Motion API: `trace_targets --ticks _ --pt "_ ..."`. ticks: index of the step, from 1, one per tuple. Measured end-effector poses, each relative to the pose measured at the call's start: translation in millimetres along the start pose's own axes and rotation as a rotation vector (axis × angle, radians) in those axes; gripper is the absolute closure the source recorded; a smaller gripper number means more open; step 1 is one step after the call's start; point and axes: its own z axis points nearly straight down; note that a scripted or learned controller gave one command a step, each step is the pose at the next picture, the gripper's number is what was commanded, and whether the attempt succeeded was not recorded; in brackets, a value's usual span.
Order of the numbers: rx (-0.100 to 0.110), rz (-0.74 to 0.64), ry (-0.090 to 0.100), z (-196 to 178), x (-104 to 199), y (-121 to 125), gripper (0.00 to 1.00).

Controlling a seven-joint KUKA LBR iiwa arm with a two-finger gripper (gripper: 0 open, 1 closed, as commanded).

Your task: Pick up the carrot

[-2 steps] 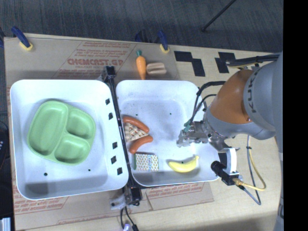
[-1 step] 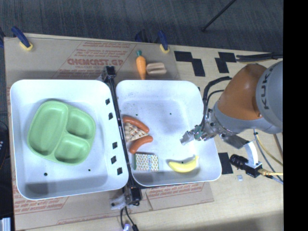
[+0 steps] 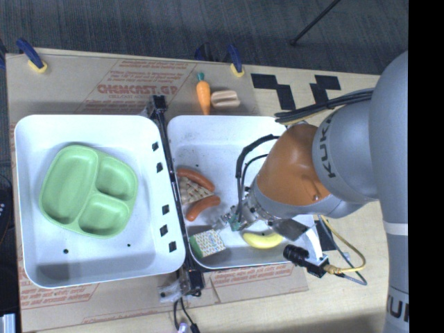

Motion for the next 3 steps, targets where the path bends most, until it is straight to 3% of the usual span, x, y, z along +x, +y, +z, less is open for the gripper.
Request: trace_targets --ticks 1,2,3 --pt "0.002 -0.348 0.002 -52.7 -25.8 -12.7 1.00" --pt "0.002 -0.505 0.001 -36.7 -80.8 -39.2 1.00" --pt "0.001 -0.406 -0.001 -181.9 -88.8 -41.7 1.00"
